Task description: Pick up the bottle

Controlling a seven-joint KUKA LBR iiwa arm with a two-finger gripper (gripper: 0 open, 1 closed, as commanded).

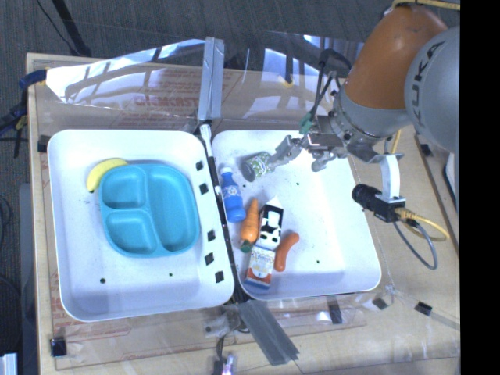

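Observation:
The bottle (230,194) is small and blue with a white cap. It lies in the right bin (344,233) against the bin's left wall. My gripper (297,161) hangs over the back of that bin, up and to the right of the bottle and apart from it. Its fingers stand spread, with nothing between them. The left fingertip (276,157) is right beside a small grey-green can (256,165); I cannot tell whether they touch.
Just right of the bottle lies a carrot (250,221), then a black-and-white carton (266,244) and an orange sausage-shaped piece (287,250). The left bin (70,272) holds a blue divided plate (150,209) and a banana (101,170).

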